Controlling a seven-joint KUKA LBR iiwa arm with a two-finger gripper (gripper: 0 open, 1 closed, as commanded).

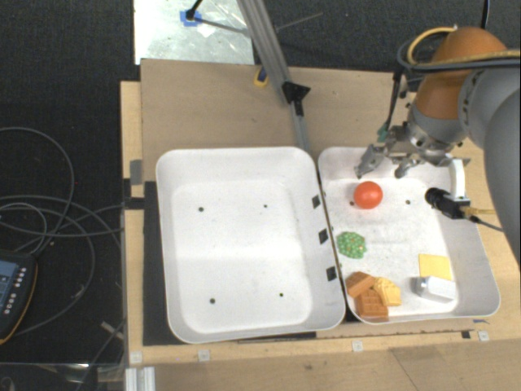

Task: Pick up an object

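Left bin (175, 243) sits beside right bin (488, 296), rims touching. In the right bin: green piece (352, 244) at left-centre, orange block (371, 293) at the near edge, red ball (368, 195) toward the far side, yellow block (435, 265) and grey piece (431, 287) near right. Gripper (383, 166) hangs just beyond the ball, fingers spread apart, holding nothing.

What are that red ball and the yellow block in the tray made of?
The red ball looks like smooth plastic or rubber: even colour with a faint sheen, possibly a toy tomato. The yellow block looks matte and flat-sided, perhaps foam or painted wood; the view is too coarse to settle which. Both lie in the right bin, whose white walls look like moulded plastic.
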